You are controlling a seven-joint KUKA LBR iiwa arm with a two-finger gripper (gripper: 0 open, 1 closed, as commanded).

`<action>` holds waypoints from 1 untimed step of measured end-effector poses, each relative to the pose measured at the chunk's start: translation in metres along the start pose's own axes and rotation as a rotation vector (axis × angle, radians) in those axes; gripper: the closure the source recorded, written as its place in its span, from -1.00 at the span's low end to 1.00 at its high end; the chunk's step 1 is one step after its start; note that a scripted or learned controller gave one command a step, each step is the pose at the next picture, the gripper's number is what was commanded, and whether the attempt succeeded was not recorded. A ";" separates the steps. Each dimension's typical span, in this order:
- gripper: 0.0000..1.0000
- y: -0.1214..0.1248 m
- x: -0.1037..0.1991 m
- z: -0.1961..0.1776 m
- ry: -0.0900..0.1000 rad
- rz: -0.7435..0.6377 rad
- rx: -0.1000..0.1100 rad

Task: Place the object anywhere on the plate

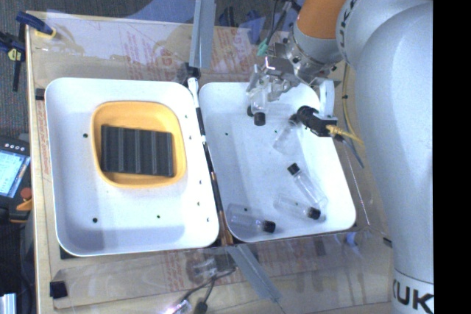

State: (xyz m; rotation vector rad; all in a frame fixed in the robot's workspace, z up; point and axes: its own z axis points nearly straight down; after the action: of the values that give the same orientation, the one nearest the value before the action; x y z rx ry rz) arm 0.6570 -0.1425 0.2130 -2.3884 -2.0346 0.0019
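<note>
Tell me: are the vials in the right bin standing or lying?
Lying. The three clear vials rest on their sides on the right bin floor.

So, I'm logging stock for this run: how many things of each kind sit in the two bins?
Black-capped clear vials: 4
Yellow plate: 1
Dark ridged block on plate: 1
Total: 6, a possible fifth vial too faint to count.

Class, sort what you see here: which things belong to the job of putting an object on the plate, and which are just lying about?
Job:
gripper
clear vials with black caps
yellow plate
right bin
left bin

Lying about:
blue clamp
handheld screen
</note>
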 end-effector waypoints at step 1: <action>1.00 -0.034 0.027 0.025 -0.002 -0.304 0.003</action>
State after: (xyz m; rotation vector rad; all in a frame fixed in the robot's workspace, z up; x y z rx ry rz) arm 0.6277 -0.1105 0.1879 -2.0522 -2.3712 0.0061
